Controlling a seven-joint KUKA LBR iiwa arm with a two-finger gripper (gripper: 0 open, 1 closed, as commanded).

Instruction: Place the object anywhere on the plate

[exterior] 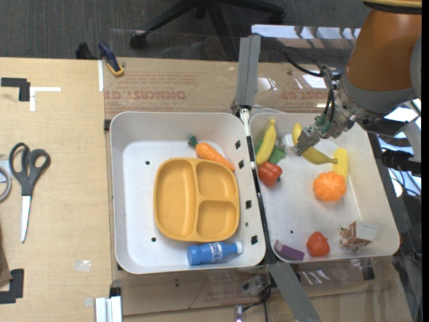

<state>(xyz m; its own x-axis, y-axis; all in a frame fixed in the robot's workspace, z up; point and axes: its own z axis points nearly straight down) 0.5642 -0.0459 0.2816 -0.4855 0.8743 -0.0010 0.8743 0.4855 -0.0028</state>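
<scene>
While the gripper (307, 139) hovers at the right bin's (375, 243) 12 o'clock, finger state unreadable, crowded bananas (316, 155) risk a missed grasp; plate (197, 199) bare.

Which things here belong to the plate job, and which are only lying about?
Job: yellow plate, end effector, banana beneath it.
Lying about: carrot, blue bottle, orange, scissors.
</scene>
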